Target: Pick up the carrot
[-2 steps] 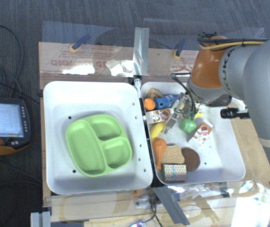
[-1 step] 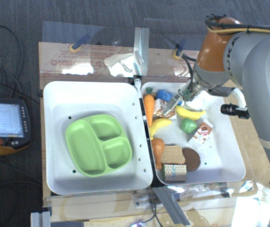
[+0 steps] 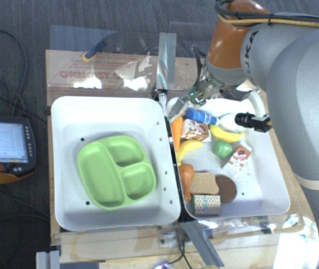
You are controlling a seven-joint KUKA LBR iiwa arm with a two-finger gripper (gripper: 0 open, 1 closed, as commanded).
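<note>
Bread [image 3: 204, 182] sits lowest; claw [image 3: 197, 96], grip unclear, hovers near the carrot [image 3: 176, 129], which hugs the wall [image 3: 170, 144]—fingers may snag the banana [image 3: 188, 148].

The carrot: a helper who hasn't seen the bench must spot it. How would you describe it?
Look in the right bin, along its left wall near the far end. The carrot is the slim orange stick lying lengthwise there, just above the curved yellow banana.
</note>
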